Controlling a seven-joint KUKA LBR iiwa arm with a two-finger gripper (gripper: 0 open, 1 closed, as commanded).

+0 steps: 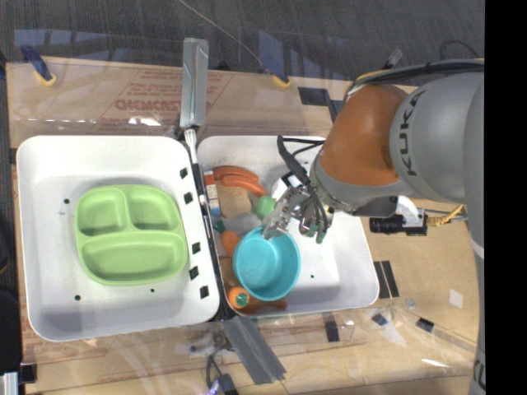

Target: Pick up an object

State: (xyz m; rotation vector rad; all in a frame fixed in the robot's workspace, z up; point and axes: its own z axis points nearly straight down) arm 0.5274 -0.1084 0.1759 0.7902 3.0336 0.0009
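Seen from above at a slant, a bench carries two shallow white bins set side by side. The left bin (49,220) holds a light green divided plate (129,234) with three compartments, lying flat near the bin's middle. The right bin (350,262) holds a cluster of small things crowded along its left wall: a blue bowl (266,265) sitting upright toward the front left corner, an orange sausage-shaped toy (237,175) near the back left corner, a tan block (233,203) just in front of it, a small green piece (263,206), and orange pieces (240,298) tucked against the bowl's front and left sides. The grey arm with its orange band (362,142) reaches in over the bin's right half. Its gripper (298,212) hangs just above the bowl's back right rim, close beside the green piece. Whether the fingers are parted or together cannot be made out, and nothing is visibly held between them.
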